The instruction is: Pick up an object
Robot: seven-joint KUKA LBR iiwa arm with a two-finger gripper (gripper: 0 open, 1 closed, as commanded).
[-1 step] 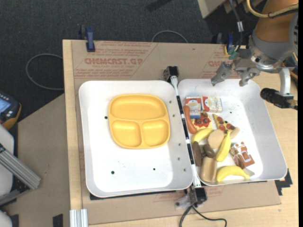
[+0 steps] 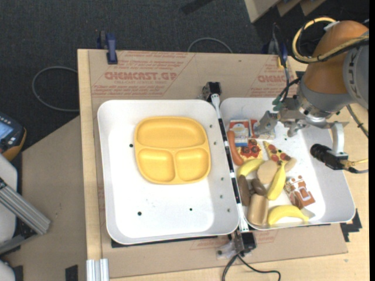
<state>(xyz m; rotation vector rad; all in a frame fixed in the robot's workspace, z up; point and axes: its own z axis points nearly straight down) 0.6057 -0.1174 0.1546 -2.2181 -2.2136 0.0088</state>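
Nearest the camera, at the front of the right bin (image 2: 343, 206), a banana (image 2: 287, 214) lies on its side next to a tan bread roll (image 2: 257, 209), with a small brown-and-white toy piece (image 2: 300, 193) just behind it. Further in, a second banana (image 2: 277, 182) stands tilted against a round beige piece (image 2: 266, 171), and a third, shorter banana (image 2: 249, 167) curves to its left, touching the pile. Behind those are a pizza slice (image 2: 277, 153), a red berry-like piece (image 2: 252, 150), a hot dog (image 2: 234, 148) along the bin's left wall, and a small white carton (image 2: 239, 126) at the back. All of these are crowded in the left half of the right bin. In the left bin (image 2: 117, 157) a yellow divided plate (image 2: 172, 148) sits toward the rear, lying flat, well apart from the food. The claw (image 2: 275, 119) hangs over the back part of the right bin, just beyond the pizza slice and beside the carton; whether it is spread or pressed together cannot be told, and nothing is seen in it. The grey arm (image 2: 334, 69) with its orange band reaches in from the right, above the bench (image 2: 146, 75).
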